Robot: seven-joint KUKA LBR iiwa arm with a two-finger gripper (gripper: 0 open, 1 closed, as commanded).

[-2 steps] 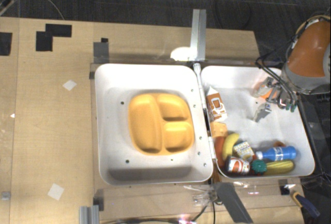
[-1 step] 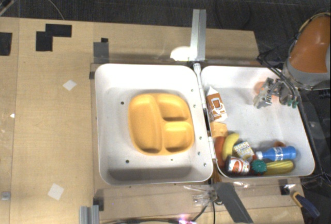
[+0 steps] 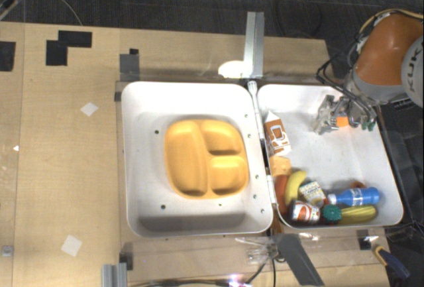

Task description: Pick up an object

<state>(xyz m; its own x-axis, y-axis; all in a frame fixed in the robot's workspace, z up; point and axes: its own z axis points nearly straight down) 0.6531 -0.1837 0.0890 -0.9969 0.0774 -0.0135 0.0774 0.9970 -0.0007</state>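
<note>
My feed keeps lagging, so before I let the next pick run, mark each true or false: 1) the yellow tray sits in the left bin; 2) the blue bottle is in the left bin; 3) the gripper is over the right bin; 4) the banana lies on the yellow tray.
1) True: the yellow tray sits in the left bin.
2) False: the blue bottle lies in the right bin.
3) True: the gripper is over its upper part.
4) False: the banana is in the right bin.
</note>
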